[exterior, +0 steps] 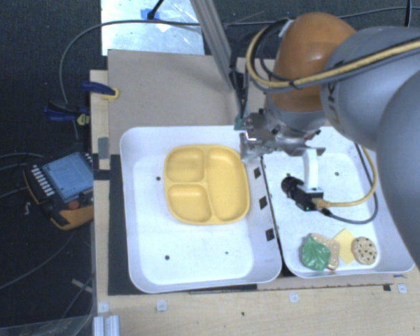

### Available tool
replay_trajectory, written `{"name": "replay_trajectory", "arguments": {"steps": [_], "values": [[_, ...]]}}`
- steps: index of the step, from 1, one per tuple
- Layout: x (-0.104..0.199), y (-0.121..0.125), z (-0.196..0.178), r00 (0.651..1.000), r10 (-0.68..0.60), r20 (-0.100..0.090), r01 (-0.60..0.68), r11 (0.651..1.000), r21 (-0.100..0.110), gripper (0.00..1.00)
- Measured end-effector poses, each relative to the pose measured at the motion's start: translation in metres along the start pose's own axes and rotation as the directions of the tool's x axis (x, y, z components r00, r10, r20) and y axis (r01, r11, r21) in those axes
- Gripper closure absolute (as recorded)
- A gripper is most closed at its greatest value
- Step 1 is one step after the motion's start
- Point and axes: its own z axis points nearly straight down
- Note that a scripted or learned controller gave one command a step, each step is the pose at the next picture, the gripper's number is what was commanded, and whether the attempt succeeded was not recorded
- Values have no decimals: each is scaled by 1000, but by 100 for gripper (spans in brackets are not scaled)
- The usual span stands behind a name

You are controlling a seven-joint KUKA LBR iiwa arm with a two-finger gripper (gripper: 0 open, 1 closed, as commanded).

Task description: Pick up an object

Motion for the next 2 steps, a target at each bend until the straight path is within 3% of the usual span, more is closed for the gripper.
{"name": "replay_trajectory", "arguments": {"steps": [1, 2], "values": [[30, -2, 10, 1000, 3, 1, -3, 1000, 2, 100], [28, -2, 10, 1000, 6, 2, -6, 1000, 1, 0]]}}
